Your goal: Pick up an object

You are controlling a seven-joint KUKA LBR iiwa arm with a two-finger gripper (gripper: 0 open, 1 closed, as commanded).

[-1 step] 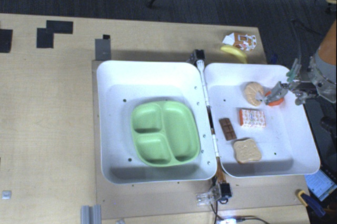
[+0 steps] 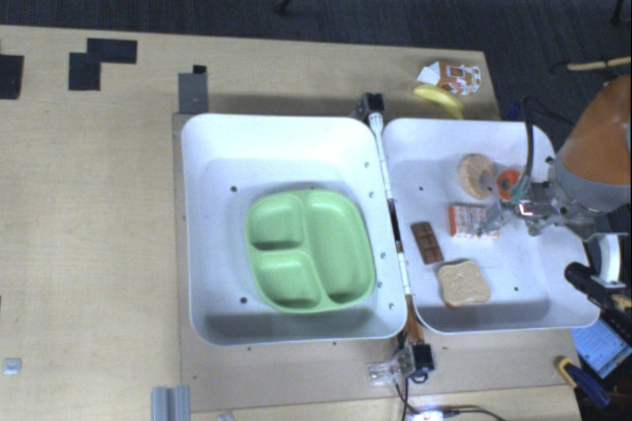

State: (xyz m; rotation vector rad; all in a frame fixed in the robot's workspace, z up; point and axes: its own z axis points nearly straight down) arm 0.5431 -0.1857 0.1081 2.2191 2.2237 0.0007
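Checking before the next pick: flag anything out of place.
A banana and small packet lie on the bench outside the right bin, beyond its far edge. Everything else sits inside the bins.

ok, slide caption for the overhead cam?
KUKA gripper over right bin beside a snack packet; green divided plate in left bin.

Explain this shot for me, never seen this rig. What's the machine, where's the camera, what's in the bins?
One fixed camera looks down at a slant on a wooden bench. The grey arm with the orange band reaches in from the right; its gripper sits low over the right bin. That bin holds a slice of bread, a brown bar, a small packet and a round tan item. The left bin holds a green divided plate. Whether anything is gripped is unclear.
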